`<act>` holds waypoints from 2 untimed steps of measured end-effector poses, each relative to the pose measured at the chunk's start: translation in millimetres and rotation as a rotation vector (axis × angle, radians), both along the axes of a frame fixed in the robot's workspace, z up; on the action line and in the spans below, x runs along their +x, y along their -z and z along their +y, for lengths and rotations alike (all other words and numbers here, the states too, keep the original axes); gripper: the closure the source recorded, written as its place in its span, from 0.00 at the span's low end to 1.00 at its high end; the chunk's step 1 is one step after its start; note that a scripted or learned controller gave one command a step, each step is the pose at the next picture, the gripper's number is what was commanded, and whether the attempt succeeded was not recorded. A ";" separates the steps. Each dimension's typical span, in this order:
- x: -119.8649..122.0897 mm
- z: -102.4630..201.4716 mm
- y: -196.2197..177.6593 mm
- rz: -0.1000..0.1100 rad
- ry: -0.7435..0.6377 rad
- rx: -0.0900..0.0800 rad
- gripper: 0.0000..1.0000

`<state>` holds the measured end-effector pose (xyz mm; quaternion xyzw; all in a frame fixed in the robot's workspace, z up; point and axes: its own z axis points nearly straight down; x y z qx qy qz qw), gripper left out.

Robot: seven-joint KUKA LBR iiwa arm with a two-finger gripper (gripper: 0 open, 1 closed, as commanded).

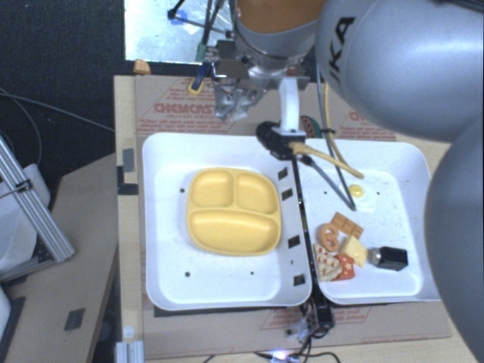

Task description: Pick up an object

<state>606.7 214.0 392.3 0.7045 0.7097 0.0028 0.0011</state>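
A: Nearest items, right bin (408, 290)?
B: A black block (389, 258) near the front right. Just left of it, a cluster of toy food (338, 252): a pretzel shape, a waffle piece, a yellow wedge and a red-and-white piece, all touching or nearly so, close to the divider between the bins.

A: Left bin (162, 278)?
B: One yellow plate (232, 210) with three compartments, lying flat near the middle, apart from the walls.

A: Further back in the right bin?
B: A small yellow disc (357, 193), well apart from the food cluster. Behind it, a long pale utensil (327, 159) lies at a slant, its dark end (272, 137) at the back rim near the divider.

A: The surface?
B: Brown cardboard (170, 108) with red lettering under both bins.

A: The arm and its tool?
B: The grey arm (401, 51) sweeps in from the right, orange band above the wrist. The tool (231, 100) hangs beyond the back rim of the left bin, above the cardboard. Whether it is clenched or released, I cannot tell; nothing is visible in it.
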 end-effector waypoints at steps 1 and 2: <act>41.6 21.5 12.1 0.000 0.001 -0.001 1.00; 0.7 19.9 108.2 0.012 0.007 -0.004 1.00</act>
